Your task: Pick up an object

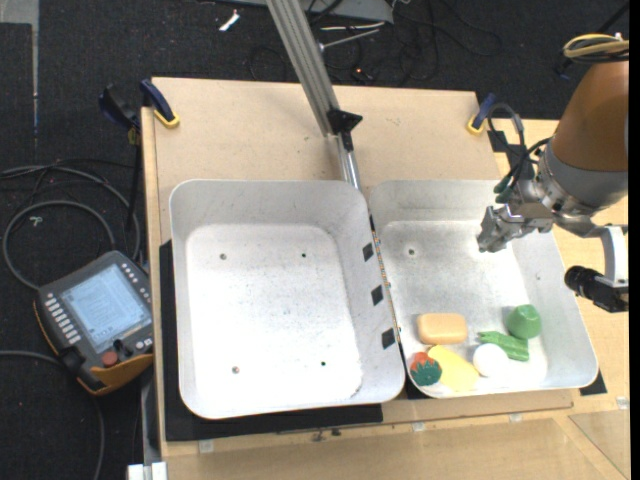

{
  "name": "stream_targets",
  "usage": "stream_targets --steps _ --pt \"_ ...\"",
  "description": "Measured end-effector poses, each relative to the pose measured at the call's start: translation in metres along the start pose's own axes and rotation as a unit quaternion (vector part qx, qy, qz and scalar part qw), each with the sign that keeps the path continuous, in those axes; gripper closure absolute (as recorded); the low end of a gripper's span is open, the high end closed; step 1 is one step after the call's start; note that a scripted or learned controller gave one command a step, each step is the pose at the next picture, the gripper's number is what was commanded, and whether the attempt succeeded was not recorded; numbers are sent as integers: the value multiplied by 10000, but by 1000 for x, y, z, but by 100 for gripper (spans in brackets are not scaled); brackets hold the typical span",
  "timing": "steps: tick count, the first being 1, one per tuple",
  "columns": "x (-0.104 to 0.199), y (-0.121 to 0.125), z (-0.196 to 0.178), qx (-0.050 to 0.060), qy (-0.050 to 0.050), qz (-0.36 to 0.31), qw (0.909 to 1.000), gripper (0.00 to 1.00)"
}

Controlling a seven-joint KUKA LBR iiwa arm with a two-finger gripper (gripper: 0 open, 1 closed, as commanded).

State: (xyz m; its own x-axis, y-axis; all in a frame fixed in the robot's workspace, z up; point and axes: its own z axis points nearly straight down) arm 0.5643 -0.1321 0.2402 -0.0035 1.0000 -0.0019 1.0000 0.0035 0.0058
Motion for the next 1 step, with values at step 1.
stream_targets --steps 1 --pt "0 2 -53 -4 -1 -2 10000 100"
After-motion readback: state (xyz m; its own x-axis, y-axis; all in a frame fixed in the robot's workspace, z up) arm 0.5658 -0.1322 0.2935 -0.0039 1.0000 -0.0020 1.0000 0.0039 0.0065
